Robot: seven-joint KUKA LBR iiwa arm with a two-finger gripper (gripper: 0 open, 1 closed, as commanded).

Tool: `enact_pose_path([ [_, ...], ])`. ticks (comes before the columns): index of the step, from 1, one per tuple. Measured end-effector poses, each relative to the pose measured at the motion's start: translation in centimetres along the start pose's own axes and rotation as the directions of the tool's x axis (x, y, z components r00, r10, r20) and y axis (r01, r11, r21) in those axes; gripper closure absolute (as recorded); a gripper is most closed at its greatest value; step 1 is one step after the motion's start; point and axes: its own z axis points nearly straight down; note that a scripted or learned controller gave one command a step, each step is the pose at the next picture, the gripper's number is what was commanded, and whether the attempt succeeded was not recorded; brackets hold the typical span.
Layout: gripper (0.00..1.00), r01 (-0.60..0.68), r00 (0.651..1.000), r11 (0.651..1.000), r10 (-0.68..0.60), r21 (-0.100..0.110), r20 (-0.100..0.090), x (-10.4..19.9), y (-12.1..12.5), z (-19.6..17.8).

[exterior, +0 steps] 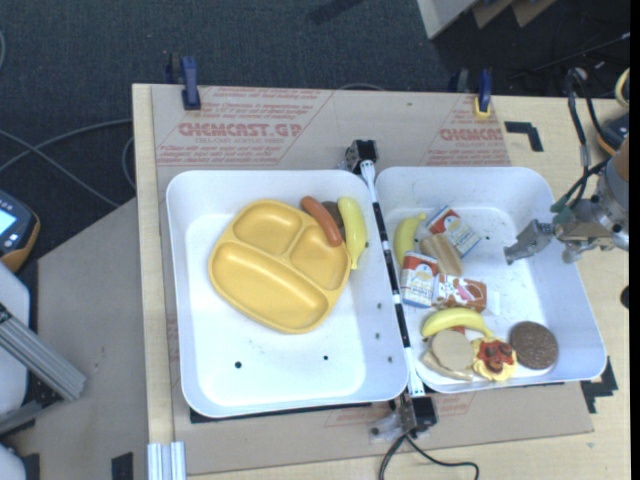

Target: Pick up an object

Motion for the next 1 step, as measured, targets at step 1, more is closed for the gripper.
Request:
enact_pose_path([
  [1,0.0,0.004,1.0,1.0,-0.004,0.011,-0.008,8.05,-4.66,12.56],
])
